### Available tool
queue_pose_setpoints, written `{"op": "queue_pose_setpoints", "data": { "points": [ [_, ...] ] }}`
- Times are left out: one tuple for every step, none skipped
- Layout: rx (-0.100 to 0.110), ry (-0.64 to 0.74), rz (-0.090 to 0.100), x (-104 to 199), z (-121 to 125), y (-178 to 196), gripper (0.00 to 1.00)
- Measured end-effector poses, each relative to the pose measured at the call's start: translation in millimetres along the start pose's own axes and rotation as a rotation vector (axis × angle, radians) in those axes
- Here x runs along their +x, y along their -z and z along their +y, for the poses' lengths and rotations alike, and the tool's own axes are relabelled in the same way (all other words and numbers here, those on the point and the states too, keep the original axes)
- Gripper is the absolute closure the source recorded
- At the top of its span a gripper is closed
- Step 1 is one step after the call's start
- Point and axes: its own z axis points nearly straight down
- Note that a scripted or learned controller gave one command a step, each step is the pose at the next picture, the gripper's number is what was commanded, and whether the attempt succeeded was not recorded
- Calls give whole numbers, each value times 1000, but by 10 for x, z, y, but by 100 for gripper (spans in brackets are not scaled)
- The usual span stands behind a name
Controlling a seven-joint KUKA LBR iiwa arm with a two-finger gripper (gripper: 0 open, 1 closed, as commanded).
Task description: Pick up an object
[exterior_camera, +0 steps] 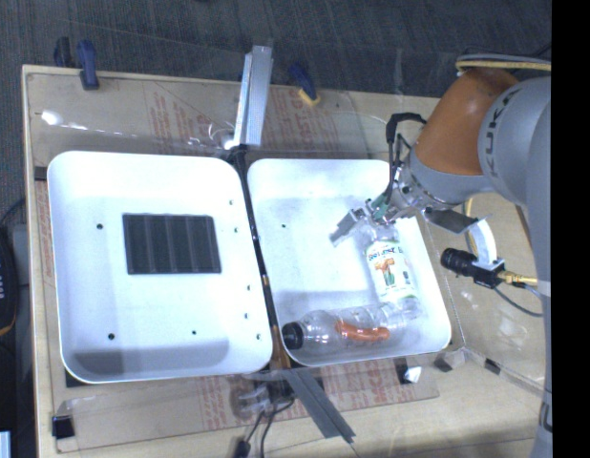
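Observation:
My gripper [357, 219] hangs over the upper middle of the right bin [305, 184], its fingers spread open with nothing between them. Just below and to its right lies a small clear bottle with a white label [389, 269], along the bin's right side. A larger clear plastic bottle with a black cap [345, 329] lies across the bin's front edge, with something orange inside or under it. The gripper stands apart from both bottles, above the top end of the labelled one.
The left bin [85, 256] holds a flat dark ribbed rectangle [171, 243] near its middle. A metal divider bar [252, 93] rises between the bins at the back. Blue clamps [86, 63] sit on the bench's far edge.

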Motion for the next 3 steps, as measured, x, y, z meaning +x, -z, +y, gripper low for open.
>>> {"op": "queue_pose_setpoints", "data": {
  "points": [
    [3, 0, 2, 19, -51, -5, 0],
    [-1, 26, -2, -34, 79, -138, 0],
    [2, 52, 1, 22, -75, 81, 0]
  ]
}}
